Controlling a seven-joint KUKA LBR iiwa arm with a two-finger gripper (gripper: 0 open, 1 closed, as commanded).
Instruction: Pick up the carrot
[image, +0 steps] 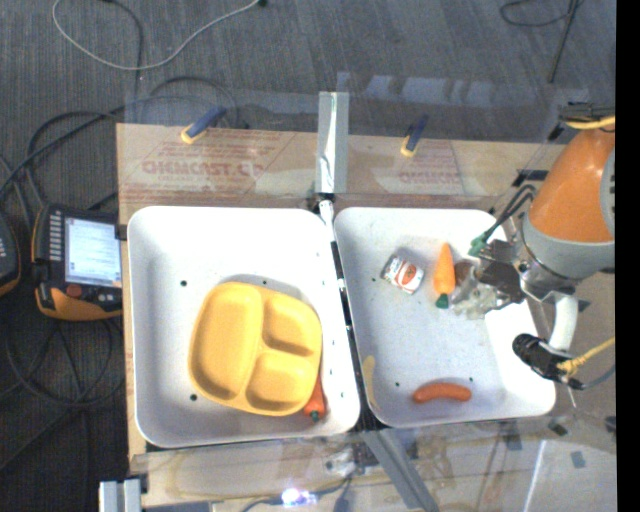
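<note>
The carrot (444, 268) lies in the right bin (400, 345), orange, pointing up the view, with its green end at the bottom. My gripper (473, 297) hangs just to the right of the carrot's green end, close to it or touching it. The carrot rests on the bin floor, beside the gripper rather than in it. The arm's orange band (572, 192) and grey wrist (560, 262) reach in from the right.
A small red and white can (403, 272) lies left of the carrot. An orange sausage (442, 393) sits near the right bin's front wall. The left bin (160, 300) holds a yellow divided plate (258, 346) with a small orange item (315, 406) at its front corner.
</note>
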